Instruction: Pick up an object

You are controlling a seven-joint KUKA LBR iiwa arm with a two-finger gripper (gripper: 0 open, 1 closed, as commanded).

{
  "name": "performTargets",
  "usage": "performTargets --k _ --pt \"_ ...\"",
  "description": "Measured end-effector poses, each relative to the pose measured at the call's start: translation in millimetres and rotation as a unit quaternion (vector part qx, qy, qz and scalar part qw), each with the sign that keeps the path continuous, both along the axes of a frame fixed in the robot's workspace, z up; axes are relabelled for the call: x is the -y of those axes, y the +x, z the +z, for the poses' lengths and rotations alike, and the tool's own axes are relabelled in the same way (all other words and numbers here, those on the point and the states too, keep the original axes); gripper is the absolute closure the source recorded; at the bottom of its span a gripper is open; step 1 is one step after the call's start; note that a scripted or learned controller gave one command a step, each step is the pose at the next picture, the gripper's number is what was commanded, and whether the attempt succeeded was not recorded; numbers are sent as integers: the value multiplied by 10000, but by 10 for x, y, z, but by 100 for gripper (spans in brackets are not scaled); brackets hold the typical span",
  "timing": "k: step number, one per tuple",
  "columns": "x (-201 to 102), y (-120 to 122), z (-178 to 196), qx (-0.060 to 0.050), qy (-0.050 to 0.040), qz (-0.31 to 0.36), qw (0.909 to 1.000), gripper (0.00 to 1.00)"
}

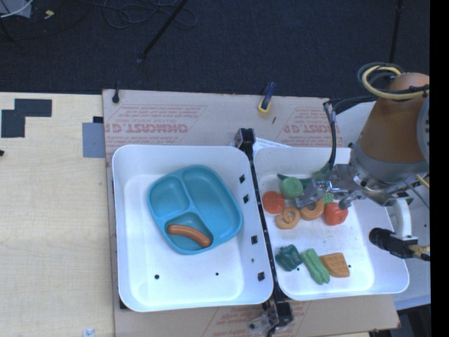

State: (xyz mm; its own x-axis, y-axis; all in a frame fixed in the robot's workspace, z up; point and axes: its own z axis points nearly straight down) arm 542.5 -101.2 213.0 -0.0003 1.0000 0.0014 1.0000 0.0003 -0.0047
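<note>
My gripper (325,196) hangs low over the middle of the right bin (393,286), below the arm's orange band (393,121). Toy foods crowd around it: an orange ring (313,210) directly beneath it, a second orange ring (286,219) to its left, and a red tomato (336,215) at its lower right. A red piece (273,202) and a green round piece (292,187) lie farther left. I see nothing lifted off the bin floor.
Near the right bin's front lie a dark green pepper (287,257), a green pod (315,266) and an orange wedge (336,265). The left bin (140,286) holds a blue divided plate (210,188) with a sausage (188,235). A raised divider (254,209) separates the bins.
</note>
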Motion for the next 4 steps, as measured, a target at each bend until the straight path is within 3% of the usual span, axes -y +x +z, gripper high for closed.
performTargets --k 2,3,4 --pt "24 66 -1116 -22 5 -7 10000 0" --pt "16 57 -1267 -7 2 -15 10000 0" --pt "35 57 -1155 -7 1 -52 10000 100"
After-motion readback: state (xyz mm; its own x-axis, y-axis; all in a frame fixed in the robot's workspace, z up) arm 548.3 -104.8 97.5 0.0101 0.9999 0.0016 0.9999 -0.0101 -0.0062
